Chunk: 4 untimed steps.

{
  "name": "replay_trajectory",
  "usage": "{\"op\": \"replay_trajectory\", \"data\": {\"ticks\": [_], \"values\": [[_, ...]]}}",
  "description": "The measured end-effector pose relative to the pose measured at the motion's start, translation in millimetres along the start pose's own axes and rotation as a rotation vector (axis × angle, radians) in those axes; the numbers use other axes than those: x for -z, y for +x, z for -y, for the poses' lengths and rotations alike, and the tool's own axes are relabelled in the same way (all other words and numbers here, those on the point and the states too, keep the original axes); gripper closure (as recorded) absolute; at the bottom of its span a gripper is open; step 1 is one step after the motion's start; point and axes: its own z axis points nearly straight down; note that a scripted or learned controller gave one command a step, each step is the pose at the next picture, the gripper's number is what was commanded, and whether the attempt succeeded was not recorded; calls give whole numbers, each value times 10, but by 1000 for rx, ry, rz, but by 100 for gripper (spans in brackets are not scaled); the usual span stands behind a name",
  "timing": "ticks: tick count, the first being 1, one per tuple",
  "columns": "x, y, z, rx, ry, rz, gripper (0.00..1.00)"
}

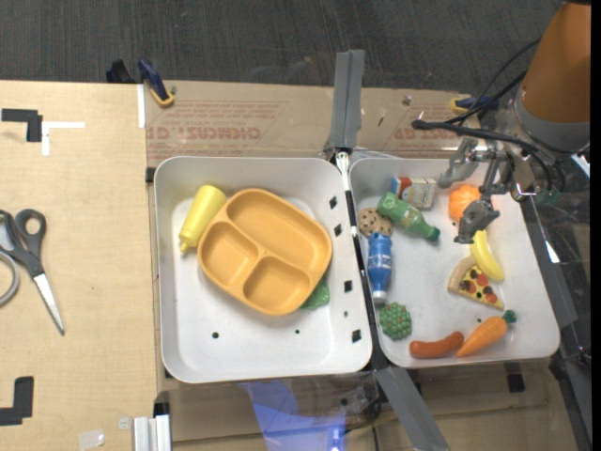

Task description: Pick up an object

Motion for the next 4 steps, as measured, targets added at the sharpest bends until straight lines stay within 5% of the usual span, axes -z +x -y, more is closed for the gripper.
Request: {"op": "replay_trajectory", "data": {"ticks": [1, 2, 3, 4], "values": [[-956, -729, 740, 134, 0, 3, 0], [-1810, -809, 1196, 124, 1, 3, 0], [-1684, -834, 1191, 127, 3, 12, 100], [-838, -818, 546, 51, 0, 6, 100]]}}
